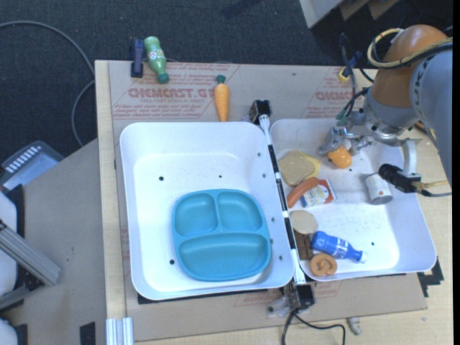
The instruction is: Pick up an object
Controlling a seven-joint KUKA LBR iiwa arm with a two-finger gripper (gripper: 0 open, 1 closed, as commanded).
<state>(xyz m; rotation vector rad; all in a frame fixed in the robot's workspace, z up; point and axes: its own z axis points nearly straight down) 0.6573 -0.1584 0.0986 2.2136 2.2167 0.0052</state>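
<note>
The jaws are hanging over the right bin's far corner, touching or just above a small orange object; their opening is hidden, so I cannot tell. Crowding against the wall is risking a slipped grasp.
</note>
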